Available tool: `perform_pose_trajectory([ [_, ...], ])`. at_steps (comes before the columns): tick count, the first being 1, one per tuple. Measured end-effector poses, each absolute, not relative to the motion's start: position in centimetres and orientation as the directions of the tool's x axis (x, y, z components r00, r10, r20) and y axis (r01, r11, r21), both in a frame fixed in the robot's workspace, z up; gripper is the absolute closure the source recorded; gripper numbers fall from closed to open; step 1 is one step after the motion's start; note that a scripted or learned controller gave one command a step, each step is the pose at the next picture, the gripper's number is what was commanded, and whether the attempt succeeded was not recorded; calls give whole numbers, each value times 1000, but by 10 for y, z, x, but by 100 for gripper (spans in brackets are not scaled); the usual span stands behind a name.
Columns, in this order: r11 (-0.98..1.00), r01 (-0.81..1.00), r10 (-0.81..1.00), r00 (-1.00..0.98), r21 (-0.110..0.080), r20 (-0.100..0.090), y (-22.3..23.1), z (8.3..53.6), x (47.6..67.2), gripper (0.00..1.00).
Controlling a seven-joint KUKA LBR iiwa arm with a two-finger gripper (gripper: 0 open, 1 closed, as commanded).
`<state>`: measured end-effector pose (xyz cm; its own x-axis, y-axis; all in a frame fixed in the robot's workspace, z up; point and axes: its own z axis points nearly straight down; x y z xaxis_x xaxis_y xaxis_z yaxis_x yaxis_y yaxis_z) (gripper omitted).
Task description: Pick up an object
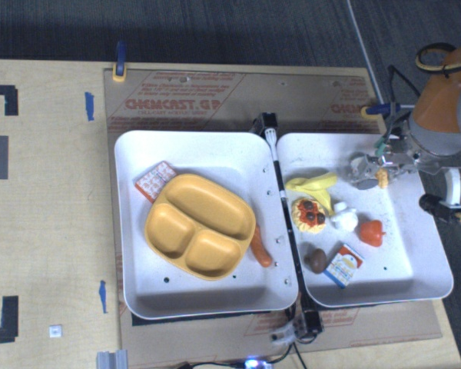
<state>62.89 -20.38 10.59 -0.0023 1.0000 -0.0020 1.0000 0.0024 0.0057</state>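
My gripper (366, 167) hangs over the far part of the right bin (415, 283), just right of a yellow banana (311, 183). Nothing is visibly held in it. Below the banana lie a yellow and red toy food (309, 214), a white lump (343, 220) and a red pepper-like piece (371, 233). Nearer the front edge are a brown round piece (316, 260) and a small blue and white carton (342, 267). The grey arm with its orange band (438, 102) comes in from the right.
The left bin (131, 156) holds a large yellow divided tray (198, 225), a red and white packet (154, 179) and an orange carrot (260, 250) by its right wall. A black divider (280, 198) runs between the bins. A thin cable (361, 33) slants across the back.
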Motion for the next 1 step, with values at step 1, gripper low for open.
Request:
perform_pose_trajectory([
  [1,2,1000,1000,-2,1,1,-139,172,611,100],
])
